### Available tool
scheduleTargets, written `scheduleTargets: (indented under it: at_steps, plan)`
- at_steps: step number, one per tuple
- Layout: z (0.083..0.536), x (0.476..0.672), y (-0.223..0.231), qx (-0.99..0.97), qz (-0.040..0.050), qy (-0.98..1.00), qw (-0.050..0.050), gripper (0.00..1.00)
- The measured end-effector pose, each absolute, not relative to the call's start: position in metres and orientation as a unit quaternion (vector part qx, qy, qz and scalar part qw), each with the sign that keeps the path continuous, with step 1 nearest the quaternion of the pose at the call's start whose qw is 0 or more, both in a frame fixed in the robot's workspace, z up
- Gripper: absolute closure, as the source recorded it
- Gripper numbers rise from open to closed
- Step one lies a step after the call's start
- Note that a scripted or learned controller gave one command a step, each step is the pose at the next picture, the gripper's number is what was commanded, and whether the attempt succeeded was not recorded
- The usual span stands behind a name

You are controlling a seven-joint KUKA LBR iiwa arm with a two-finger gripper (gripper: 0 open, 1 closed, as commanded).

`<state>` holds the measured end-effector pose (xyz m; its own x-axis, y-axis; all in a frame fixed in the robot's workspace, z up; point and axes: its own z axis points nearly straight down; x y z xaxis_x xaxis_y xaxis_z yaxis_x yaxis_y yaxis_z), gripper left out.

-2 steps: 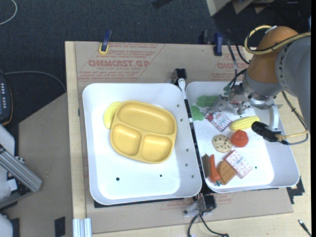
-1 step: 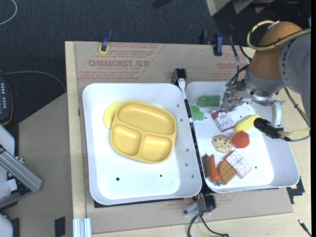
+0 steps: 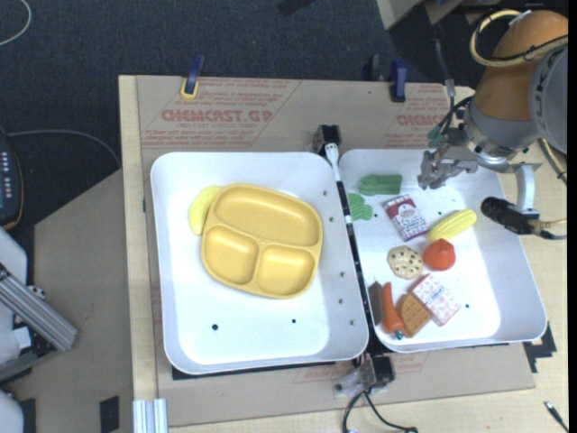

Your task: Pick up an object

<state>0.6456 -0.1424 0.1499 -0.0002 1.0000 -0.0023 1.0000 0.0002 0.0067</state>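
My gripper hangs over the far part of the right bin, to the right of a green toy piece. Nothing shows between its fingers. Below it lie a red-and-white packet, a yellow corn cob, a red tomato and a chocolate-chip cookie. Near the bin's front lie a pink-checked packet, a brown cracker and an orange carrot. A second green piece rests by the bin's left wall.
The left bin holds a yellow divided tray with a yellow piece tucked under its left edge. The arm's orange band stands over the bench's far right corner.
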Motion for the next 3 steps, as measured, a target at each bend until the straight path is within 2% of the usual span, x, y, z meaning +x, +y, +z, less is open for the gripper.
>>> scheduleTargets:
  at_steps: [2, 3]
  plan:
    - [0.227, 0.646, -0.145, 0.707, 0.0015, 0.707, 0.003, 1.0]
    - [0.236, 0.647, -0.095, 0.705, 0.0011, 0.709, 0.0, 1.0]
